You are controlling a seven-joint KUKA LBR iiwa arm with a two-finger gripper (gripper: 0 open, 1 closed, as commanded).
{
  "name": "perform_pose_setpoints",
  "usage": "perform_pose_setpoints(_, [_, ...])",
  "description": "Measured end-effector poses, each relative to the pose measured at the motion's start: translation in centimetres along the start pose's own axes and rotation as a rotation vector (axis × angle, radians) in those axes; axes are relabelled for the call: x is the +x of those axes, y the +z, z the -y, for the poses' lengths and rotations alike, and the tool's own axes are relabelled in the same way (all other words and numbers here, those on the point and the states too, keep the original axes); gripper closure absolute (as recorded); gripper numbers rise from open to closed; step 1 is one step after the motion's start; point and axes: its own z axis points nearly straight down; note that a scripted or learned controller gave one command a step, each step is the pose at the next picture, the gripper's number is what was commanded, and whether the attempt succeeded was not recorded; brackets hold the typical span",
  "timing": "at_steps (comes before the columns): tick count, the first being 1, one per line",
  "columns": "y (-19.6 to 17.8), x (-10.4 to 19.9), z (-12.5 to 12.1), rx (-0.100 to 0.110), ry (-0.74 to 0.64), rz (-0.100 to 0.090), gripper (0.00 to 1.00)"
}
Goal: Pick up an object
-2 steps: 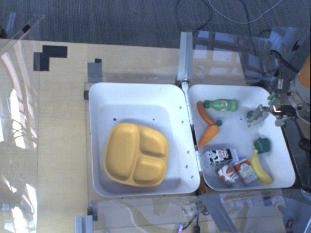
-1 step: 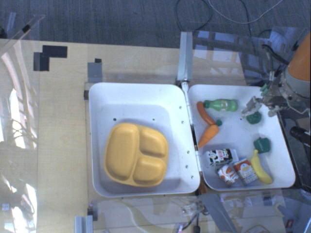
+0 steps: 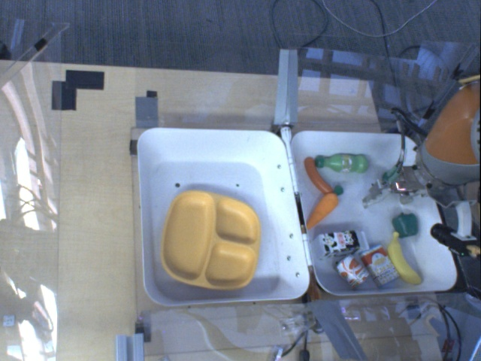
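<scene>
Carrot [image 3: 322, 209] beside sausage [image 3: 316, 174], bottle [image 3: 342, 162].

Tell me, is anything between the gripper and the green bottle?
Nothing visible. The gripper hangs over bare white floor of the right bin, and the green bottle lies up and to its left. The sausage and carrot lie farther left.

A yellow divided tray [image 3: 211, 238] lies in the left bin [image 3: 150, 201]. Both bins sit on a pale wooden worktop [image 3: 90, 201]. Black cables [image 3: 353, 10] trail across the grey floor [image 3: 150, 13].
</scene>
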Motion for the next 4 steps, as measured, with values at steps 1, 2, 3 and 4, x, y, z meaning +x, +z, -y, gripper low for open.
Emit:
perform_pose_setpoints(1, [1.0, -0.8, -7.5, 0.013, -0.058, -0.004, 0.0])
perform_pose_setpoints(2, [-5.0, 0.2, -3.2, -0.001, -0.133, 0.001, 0.0])
perform_pose_setpoints(3, [1.0, 2.2, -8.9, 0.011, -0.28, -0.002, 0.0])
perform_pose_setpoints(4, [0.3, 2.3, -8.7, 0.026, -0.285, -0.008, 1.0])
